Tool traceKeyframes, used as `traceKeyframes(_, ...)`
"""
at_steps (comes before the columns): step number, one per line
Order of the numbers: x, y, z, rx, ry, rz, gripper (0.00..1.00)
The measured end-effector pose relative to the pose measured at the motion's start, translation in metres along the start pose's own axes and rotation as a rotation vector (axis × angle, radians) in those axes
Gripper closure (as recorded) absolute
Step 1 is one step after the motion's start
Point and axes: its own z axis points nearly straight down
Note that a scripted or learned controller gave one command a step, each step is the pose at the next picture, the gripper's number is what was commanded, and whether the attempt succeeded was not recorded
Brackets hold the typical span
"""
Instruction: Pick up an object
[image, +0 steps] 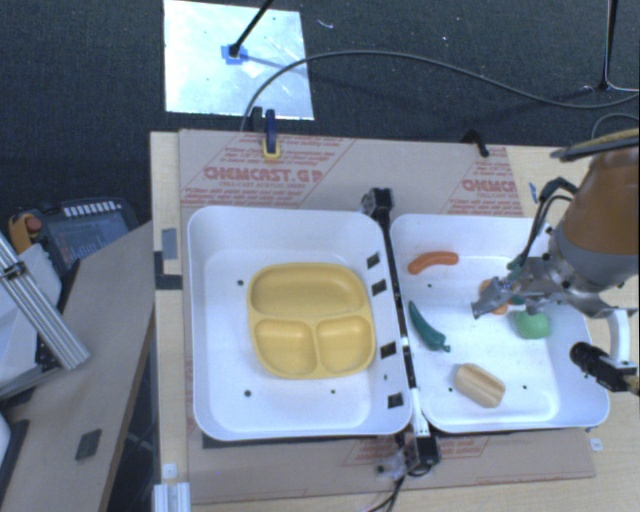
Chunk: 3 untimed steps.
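Note:
The right bin (560, 410) holds an orange sausage (433, 262) at its far left, a dark green pepper (428, 328) near its left wall, a tan bread roll (479, 385) at the front, and a light green lump (532, 324) toward the right. My gripper (488, 303) reaches in from the right and hangs low over the bin's middle, just left of the green lump. A small orange thing (492, 293) shows partly behind the gripper tip. It is too hidden to name.
The left bin (215, 300) holds a yellow divided plate (307, 320). A black hinge strip (392, 300) runs between the bins. The arm's grey body and orange band (605, 210) cover the right bin's far right corner.

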Motion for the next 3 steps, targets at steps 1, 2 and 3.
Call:
traceKeyframes(1, 0.000, 0.003, -0.005, -0.011, -0.002, -0.002, 0.00)
traceKeyframes(2, 0.000, 0.007, 0.037, -0.007, -0.001, -0.001, 0.00)
traceKeyframes(3, 0.002, -0.001, 0.082, -0.006, -0.001, 0.000, 0.00)
